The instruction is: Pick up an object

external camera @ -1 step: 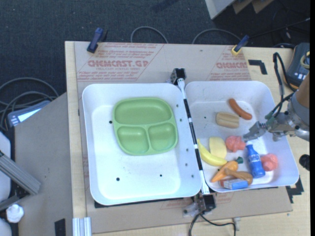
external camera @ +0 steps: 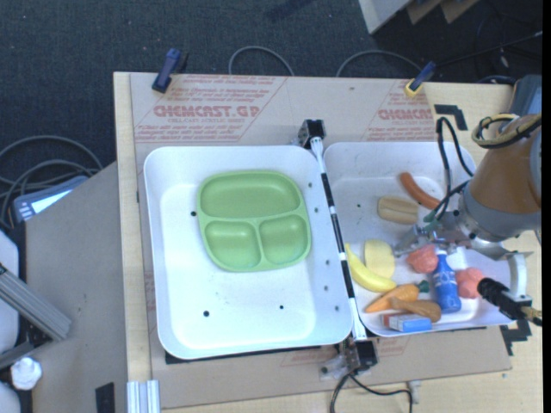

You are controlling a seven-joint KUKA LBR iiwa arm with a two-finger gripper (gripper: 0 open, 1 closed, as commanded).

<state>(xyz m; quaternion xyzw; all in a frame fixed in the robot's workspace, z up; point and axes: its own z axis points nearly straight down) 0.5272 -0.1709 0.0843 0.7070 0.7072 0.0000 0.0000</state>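
On the cardboard-covered bench (external camera: 258,101) sit two shallow white bins side by side – the left bin (external camera: 172,256) holds a green three-compartment tray (external camera: 255,218) lying flat near its middle. Reaching in from the right, the grey arm (external camera: 508,188) with its orange band bends over the right bin (external camera: 362,166), where toy food is heaped toward the near side. Its gripper (external camera: 428,237) hangs low over that heap, just above a reddish piece (external camera: 422,260); whether the fingers are released or clenched I cannot tell. Around it lie a yellow banana (external camera: 366,273), a pale yellow block (external camera: 379,254), a tan bread roll (external camera: 398,210), an orange-red sausage (external camera: 417,188) and a blue bottle (external camera: 445,286) – an orange carrot (external camera: 389,300) lies at the near rim
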